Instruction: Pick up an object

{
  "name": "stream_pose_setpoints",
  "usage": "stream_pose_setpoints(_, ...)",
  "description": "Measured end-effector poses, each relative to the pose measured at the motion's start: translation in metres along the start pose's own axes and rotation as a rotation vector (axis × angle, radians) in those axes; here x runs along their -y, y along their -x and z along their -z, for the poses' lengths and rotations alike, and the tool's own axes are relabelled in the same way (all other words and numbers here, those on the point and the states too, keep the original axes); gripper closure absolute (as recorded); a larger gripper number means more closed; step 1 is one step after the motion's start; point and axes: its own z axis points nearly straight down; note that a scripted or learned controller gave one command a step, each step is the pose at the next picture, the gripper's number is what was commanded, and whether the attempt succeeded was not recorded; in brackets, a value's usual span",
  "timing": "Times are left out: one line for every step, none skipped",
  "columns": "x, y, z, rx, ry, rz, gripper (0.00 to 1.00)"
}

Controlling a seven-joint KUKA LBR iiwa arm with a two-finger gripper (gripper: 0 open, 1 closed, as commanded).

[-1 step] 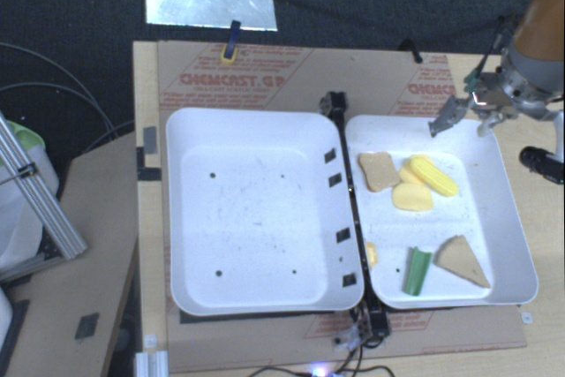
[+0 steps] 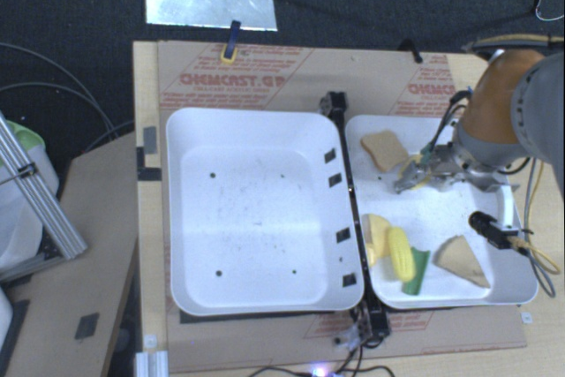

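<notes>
red "chemcast" print (partly legible) on the brown board (image 2: 231, 77).

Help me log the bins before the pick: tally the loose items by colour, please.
Tan: 2, a bread-like slice and a wedge
Yellow: 2, a pale piece and a corn-like piece
Green: 1, a strip
Total: 5

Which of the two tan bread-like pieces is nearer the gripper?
The squarish tan slice at the right bin's far left corner, just left of the gripper. The triangular tan wedge lies farther off, near the bin's front right.
</notes>
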Motion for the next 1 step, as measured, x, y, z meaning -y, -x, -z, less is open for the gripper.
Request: stream_pose_setpoints(-0.0458,0.0000,0.0065,0.002,0.008,0.005,0.00)
